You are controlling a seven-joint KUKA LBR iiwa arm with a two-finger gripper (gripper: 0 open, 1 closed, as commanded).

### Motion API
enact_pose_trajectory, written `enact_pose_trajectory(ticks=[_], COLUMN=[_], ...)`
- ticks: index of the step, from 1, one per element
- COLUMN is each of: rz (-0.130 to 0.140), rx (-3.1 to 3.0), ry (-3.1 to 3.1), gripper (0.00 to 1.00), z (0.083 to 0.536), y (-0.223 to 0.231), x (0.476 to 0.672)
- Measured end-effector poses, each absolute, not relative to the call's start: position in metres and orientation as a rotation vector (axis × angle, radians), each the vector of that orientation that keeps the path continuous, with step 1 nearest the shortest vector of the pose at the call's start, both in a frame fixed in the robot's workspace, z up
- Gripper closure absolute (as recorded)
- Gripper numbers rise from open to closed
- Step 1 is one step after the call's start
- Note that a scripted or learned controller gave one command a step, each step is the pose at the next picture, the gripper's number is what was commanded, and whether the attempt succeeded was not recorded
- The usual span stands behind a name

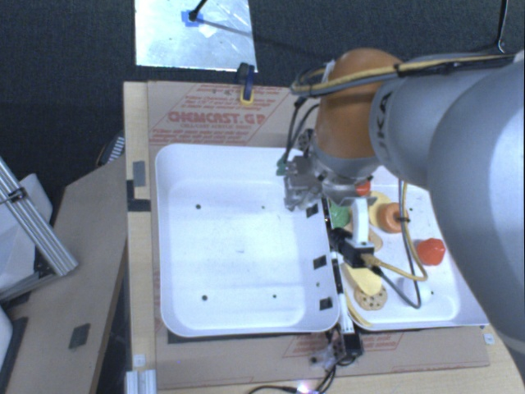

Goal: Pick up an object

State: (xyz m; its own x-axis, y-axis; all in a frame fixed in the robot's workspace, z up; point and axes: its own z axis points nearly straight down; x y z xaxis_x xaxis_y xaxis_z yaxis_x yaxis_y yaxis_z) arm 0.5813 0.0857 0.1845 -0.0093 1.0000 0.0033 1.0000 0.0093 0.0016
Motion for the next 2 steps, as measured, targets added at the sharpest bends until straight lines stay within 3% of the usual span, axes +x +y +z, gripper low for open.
enact_pose_trajectory(ticks=[1,2], rz=[-0.009,0.013], rx=[-2.201,-2.216], ry=[-2.236,-2.219], gripper=[1.00,1.00], z=[0.191,0.128], y=[0.207,0.206], x=[0.568,0.514])
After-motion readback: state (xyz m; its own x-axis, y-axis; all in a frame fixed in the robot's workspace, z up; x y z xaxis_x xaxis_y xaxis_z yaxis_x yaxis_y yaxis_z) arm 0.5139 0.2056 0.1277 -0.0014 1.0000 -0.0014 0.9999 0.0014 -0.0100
